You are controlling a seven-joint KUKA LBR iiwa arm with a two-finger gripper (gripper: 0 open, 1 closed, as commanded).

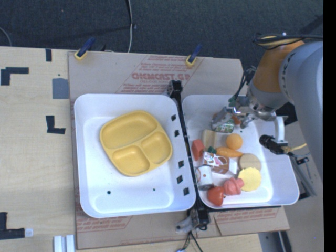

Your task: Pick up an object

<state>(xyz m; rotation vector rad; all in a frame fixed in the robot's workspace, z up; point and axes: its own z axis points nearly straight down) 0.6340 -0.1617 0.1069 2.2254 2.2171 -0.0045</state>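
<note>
Camera view: the gripper (234, 115) is being held low over the far end of the right bin (286, 193), right at a crumpled grey-green packet (222, 124), which is probably the target. Whether the jaws are spread or pinching cannot be told; they are being hidden by the wrist hardware. No object is seen between them.

The toy food is being kept bunched in the right bin: orange ball (234, 141), carrot-like piece (229, 153), yellow disc (251, 180), tan round (250, 161), red pieces, and a small carton (216, 162). The crowding is being judged the main obstacle, as neighbours are touching.

The left bin (86, 109) is being occupied by a yellow divided tray (136, 142), well apart. The bench's cardboard sheet (152, 76) is being held by two clamps.
</note>
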